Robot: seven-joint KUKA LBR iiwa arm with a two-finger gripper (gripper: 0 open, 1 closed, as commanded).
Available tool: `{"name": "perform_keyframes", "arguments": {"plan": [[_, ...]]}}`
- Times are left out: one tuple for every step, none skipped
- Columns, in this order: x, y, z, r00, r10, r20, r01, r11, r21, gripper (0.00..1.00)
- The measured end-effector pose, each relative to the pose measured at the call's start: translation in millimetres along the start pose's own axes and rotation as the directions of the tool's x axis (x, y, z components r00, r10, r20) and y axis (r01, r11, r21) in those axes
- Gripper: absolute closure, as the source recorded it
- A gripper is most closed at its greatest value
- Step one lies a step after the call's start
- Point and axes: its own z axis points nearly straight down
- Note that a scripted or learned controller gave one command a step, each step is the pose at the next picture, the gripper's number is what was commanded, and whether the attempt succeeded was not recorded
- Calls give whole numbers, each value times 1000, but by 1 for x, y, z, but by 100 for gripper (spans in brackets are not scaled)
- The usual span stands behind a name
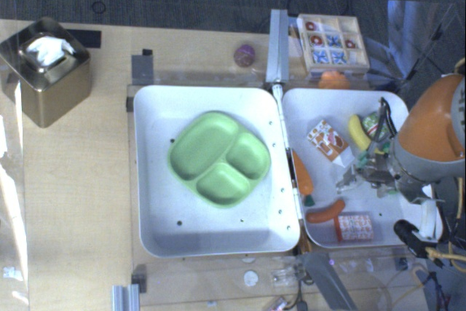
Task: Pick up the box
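Observation:
A small white box with red-orange print (325,139) lies flat in the upper left of the right bin (314,100). A second, red rectangular pack (354,227) rests near that bin's front wall. My gripper (366,172) hangs low over the middle of the right bin, just right of and below the white box and above the red pack. It touches neither as far as I can see. The grey wrist and its orange band (435,129) cover the bin's right side.
A yellow banana (357,132) lies right beside the gripper. An orange carrot (303,179) and a red sausage (325,211) lie along the bin's left and front. The left bin (156,229) holds a green divided plate (219,158). A patterned game board (331,44) stands behind the bins.

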Motion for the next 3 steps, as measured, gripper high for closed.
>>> {"name": "perform_keyframes", "arguments": {"plan": [[17, -1, -15, 827, -562, 3, 562, 827, -4, 0], [12, -1, -1, 960, -281, 0, 281, 960, -2, 0], [7, 67, 44, 986, -164, 2, 164, 986, -6, 0]]}}
